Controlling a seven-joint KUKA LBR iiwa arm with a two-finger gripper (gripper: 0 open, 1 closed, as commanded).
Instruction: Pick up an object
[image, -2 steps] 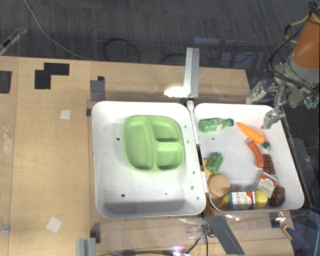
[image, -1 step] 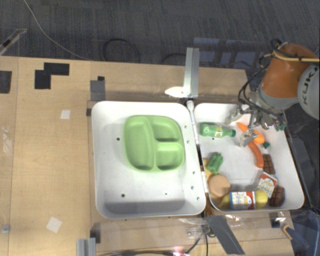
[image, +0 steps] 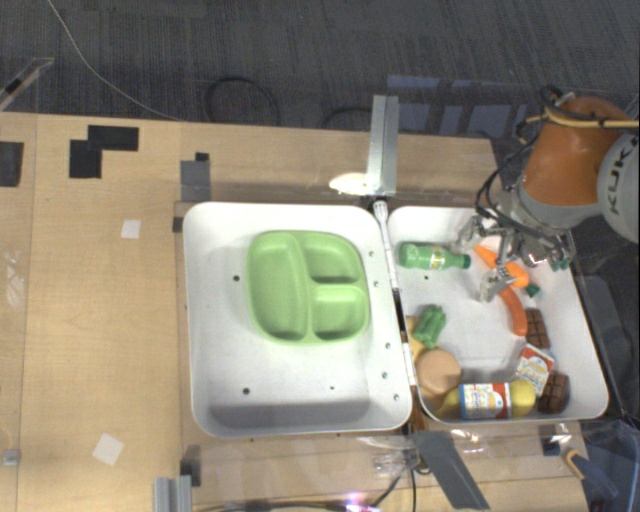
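Desk (image: 90, 300), pale wood: one, carrying two shallow white bins side by side.

Left bin (image: 215, 380): one item lying in it, a green divided tray (image: 305, 285) with three compartments, sitting slightly above the bin's centre.

Right bin (image: 585, 385): items counted as follows.
- One green bottle (image: 432, 257) with a lighter label, lying on its side near the upper left, cap end pointing right.
- One small green toy (image: 429, 325), lying near the left wall at mid-height.
- One round tan piece (image: 438, 371), resting near the lower left corner.
- One yellow bottle (image: 488, 400) with a white, red and blue label, lying on its side along the lower wall, touching the tan piece.
- One orange carrot-like piece (image: 517, 312), lying slantwise right of centre.
- Two brown chocolate-like pieces: one (image: 538, 328) just right of the carrot-like piece, one (image: 553, 392) in the lower right corner.
- One small white and red carton (image: 535, 366), lying between the two brown pieces.

Arm: one, grey with an orange band (image: 565, 160), reaching in from the right over the upper right of the right bin.

Gripper (image: 505, 265): one, hanging over the bin's upper right area, just above the carrot-like piece. An orange bit is showing at its tips; whether the jaws are gripping it or standing apart cannot be told.
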